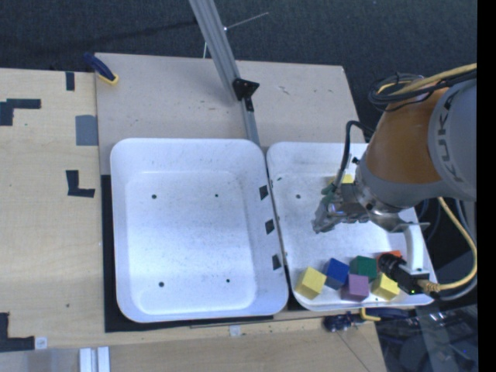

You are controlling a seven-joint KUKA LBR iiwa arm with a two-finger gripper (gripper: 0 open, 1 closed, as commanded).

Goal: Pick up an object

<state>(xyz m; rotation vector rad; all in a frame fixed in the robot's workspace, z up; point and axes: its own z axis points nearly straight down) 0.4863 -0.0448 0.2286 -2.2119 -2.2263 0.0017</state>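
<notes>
Small blocks lie in the near corner of the right bin (pixel 298 165): a yellow block (pixel 311 282), a blue block (pixel 336 272), a green block (pixel 363 266), a purple block (pixel 357 286) and another yellow block (pixel 385 287). A bit of orange (pixel 394 255) shows behind them. My gripper (pixel 325 216) hangs over the middle of the right bin, above and left of the blocks, pointing down toward the bin floor. A yellow patch (pixel 346 179) shows just beside the wrist. The arm's grey and orange body covers the bin's right side.
The left bin (pixel 124 208) sits beside the right one, sharing a raised rim with black clips. A grey metal pole (pixel 221 41) runs diagonally from the top toward the bins' junction. Cables trail at the right edge. A blue-and-yellow object (pixel 101 68) lies at the bench's far left.
</notes>
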